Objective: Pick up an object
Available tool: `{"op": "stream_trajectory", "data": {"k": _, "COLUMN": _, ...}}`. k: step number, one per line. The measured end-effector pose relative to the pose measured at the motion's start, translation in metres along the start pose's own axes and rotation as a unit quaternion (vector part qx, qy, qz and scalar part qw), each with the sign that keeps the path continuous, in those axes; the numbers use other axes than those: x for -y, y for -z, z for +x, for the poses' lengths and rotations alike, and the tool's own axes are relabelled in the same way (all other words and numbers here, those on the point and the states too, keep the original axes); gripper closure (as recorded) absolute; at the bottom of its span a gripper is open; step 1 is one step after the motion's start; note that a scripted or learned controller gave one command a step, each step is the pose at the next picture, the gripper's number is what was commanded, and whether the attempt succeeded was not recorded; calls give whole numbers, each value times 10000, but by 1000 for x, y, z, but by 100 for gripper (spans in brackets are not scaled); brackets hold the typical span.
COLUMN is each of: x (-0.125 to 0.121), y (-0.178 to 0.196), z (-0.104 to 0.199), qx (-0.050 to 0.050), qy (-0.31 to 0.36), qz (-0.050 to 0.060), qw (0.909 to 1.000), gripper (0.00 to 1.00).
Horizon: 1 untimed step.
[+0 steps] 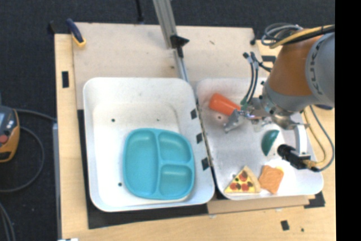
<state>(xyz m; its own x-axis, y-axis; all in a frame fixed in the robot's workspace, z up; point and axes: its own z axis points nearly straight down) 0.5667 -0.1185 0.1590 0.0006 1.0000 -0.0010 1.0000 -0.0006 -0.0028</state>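
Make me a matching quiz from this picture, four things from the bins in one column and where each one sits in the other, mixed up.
Things:
1. divided teal plate
2. orange cylinder
3. pizza slice toy
4. dark teal piece

Places:
A. right bin, near front edge
B. left bin
C. right bin, below the arm's wrist
D. right bin, back left part, beside the pincer

Pairs: 1-B, 2-D, 3-A, 4-C

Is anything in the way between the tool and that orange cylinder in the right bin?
Nothing visible. The tool sits low in the right bin, right beside the orange cylinder, with only bare bin floor around them. The pizza slice, orange block and teal piece lie off toward the bin's near side.
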Motion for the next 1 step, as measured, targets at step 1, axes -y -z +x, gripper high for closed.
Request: {"op": "stream_trajectory", "data": {"k": 1, "x": 1, "y": -53, "z": -1, "qx": -2, "qy": -1, "qz": 5, "qw": 10000, "gripper": 0}}
